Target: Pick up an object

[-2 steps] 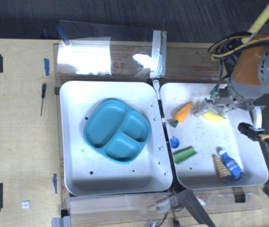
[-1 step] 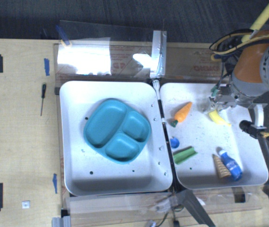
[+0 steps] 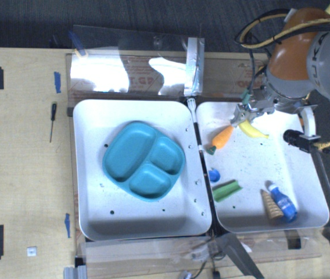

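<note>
The right bin (image 3: 304, 214) holds an orange carrot (image 3: 221, 138) near its left wall, a yellow banana (image 3: 252, 129) at the back, a small blue ball (image 3: 214, 175), a green stick-shaped piece (image 3: 225, 190) and a blue bottle with a brown brush beside it (image 3: 279, 203). My gripper (image 3: 247, 110) hangs low at the back of this bin, its tip right above the banana's left end and just right of the carrot's tip. Nothing is visibly caught between its fingers.
The left bin (image 3: 89, 156) carries a blue divided plate (image 3: 144, 159). A clear plastic panel (image 3: 136, 68) stands behind the bins. The arm's orange band and cables (image 3: 293, 51) lean over the right bin's back right corner.
</note>
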{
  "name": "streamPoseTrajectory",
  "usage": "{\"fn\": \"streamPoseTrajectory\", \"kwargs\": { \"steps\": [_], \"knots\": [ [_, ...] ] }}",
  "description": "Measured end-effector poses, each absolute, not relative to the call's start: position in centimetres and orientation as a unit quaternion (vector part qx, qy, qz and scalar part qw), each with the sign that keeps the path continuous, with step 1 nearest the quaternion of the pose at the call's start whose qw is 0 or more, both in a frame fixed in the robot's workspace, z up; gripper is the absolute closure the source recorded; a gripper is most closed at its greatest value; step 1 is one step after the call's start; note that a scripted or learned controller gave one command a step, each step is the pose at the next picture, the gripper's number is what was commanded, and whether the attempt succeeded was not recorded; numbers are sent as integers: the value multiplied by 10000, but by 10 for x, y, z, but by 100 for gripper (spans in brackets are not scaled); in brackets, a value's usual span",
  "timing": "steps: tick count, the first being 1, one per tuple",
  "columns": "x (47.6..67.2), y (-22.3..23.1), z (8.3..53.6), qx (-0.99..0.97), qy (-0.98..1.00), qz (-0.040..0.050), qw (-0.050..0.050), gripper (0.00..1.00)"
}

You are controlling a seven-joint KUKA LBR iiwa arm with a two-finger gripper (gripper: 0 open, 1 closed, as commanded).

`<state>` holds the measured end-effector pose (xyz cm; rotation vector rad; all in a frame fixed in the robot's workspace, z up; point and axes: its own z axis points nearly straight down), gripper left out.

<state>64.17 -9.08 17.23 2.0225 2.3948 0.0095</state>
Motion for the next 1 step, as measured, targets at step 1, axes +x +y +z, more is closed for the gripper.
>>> {"fn": "streamPoseTrajectory", "kwargs": {
  "steps": [1],
  "knots": [
    [642,-105,281,6027,7979,36,69,100]
  ]
}}
